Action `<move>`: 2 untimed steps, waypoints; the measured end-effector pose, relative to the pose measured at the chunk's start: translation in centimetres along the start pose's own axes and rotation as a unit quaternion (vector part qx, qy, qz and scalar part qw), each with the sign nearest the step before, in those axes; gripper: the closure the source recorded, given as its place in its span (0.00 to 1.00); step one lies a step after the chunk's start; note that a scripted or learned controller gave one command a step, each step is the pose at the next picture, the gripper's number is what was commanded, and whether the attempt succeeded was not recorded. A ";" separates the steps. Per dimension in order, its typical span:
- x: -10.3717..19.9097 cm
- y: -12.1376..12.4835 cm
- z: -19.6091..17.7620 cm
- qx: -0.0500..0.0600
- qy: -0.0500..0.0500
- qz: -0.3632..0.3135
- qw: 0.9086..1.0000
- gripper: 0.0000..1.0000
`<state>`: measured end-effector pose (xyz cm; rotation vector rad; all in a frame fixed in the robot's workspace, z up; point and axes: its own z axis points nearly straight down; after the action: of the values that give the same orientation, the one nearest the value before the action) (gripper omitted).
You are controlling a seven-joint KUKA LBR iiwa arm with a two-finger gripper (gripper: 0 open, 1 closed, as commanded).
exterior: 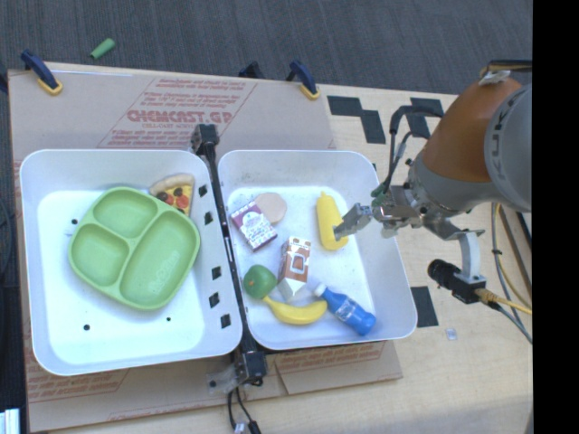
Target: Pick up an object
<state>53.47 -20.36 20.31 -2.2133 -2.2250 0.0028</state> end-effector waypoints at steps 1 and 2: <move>0.3 -5.9 11.0 0.001 0.001 -0.001 1.000 0.00; 0.8 -5.6 10.0 0.001 0.006 -0.006 1.000 1.00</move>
<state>47.87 -19.62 10.36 -2.1941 -2.2302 -0.0092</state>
